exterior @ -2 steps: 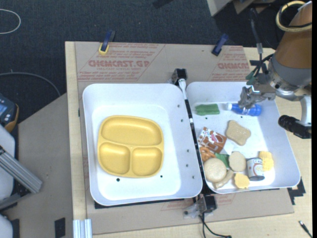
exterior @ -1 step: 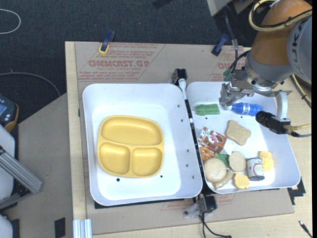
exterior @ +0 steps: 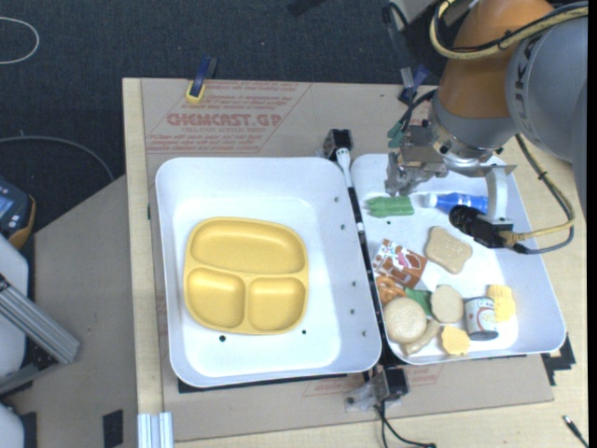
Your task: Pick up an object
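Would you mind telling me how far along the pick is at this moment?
Done: the gripper has reached the right bin and sits low, just above the green piece. In hand: nothing visibly held. Left: grasping and lifting an item; the yellow tray lies in the left bin.

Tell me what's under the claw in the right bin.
The claw hangs over a flat green piece at the right bin's far left corner. A blue-and-white tube lies just beside it. The wrist covers the bin floor behind.

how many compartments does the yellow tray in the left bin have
3. The yellow tray has one wide compartment across its far side and two smaller ones nearer the camera: left, right.
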`<state>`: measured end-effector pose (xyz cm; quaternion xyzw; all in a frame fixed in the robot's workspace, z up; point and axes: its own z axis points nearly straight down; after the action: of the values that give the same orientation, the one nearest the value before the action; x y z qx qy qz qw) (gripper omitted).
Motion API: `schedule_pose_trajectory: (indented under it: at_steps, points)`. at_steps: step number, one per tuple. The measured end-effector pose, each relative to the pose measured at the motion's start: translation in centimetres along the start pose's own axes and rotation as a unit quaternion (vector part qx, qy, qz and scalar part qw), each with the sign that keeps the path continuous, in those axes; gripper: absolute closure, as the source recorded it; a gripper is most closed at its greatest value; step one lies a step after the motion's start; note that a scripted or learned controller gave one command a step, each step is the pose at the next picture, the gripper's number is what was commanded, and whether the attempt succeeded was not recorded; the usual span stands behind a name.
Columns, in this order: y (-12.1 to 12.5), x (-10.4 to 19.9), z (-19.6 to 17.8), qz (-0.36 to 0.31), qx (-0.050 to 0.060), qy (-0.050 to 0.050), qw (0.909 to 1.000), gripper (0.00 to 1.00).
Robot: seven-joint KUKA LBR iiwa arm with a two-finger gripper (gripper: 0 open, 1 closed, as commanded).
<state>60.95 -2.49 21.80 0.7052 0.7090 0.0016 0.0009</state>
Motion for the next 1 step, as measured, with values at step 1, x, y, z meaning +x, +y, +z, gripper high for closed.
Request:
schedule_pose_trajectory:
  at_steps: [1]
  points:
    - [1.15, 2.68, -1.76, 0.001, -0.001, 0.000, 1.0000, 1.00]
